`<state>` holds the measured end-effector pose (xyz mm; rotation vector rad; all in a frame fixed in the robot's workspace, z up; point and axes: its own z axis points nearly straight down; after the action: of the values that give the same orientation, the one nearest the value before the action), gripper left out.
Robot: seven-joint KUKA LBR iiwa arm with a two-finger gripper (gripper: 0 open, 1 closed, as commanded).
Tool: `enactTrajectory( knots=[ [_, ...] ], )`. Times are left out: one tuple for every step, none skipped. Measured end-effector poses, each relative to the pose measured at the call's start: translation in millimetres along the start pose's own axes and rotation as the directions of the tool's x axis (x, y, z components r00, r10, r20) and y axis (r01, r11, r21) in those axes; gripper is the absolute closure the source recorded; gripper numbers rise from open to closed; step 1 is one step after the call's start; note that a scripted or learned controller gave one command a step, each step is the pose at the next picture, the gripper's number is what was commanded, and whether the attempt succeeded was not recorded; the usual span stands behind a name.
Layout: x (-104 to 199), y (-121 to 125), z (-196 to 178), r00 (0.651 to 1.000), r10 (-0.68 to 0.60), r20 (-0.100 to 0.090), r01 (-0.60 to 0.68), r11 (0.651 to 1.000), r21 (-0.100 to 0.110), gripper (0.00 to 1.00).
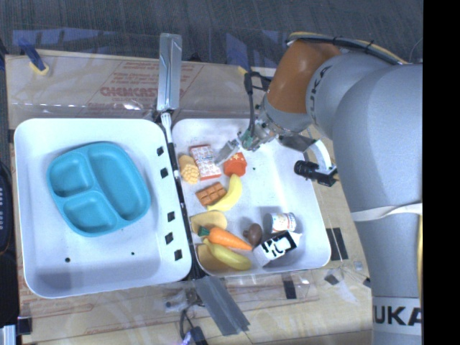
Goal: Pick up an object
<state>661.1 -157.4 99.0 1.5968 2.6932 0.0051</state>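
Grey arm (374, 121) marked "UKA" (partly cut off) puts its hand (248, 139) by the red toy (235, 165) in the right bin (316, 214); grip state can't tell.

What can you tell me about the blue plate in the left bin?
The blue plate is a light blue, smooth tray that looks like plastic, with rounded corners and three compartments: one long one along its right side and two smaller ones on its left. It lies flat and face up on the floor of the left bin, turned at a slant to the bin's walls and sitting toward the upper half. Its compartments hold nothing, and it touches only the bin floor.
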Motion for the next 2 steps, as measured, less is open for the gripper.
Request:
enactTrajectory(
  knots=[
    [13.8,-24.5,-0.6,0.998,0.062,0.0,-0.062,0.998,-0.002,0.0],
    [14.1,-24.1,-10.2,0.998,0.057,-0.001,-0.057,0.998,0.0,1.0]
  ],
)
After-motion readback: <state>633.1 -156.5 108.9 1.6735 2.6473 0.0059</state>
